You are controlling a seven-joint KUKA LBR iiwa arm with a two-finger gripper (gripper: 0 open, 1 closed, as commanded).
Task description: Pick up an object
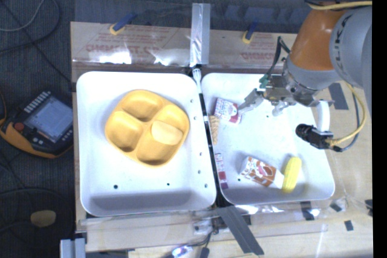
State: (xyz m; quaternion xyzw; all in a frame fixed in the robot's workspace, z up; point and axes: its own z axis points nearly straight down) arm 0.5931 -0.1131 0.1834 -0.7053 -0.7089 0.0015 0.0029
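A: Gripper fingers spread, holding nothing, in the right bin, beside the small pink packet near its top-left corner.

B: Risk: packet lies flat, fingers could shove it against the wall.

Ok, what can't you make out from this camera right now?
- Gripper: too small and blurred to judge its state, or whether it touches the small pink-and-white packet.
- Print on the brown-and-white carton: too small.
- Small items along the right white bin's left wall: too small to identify.
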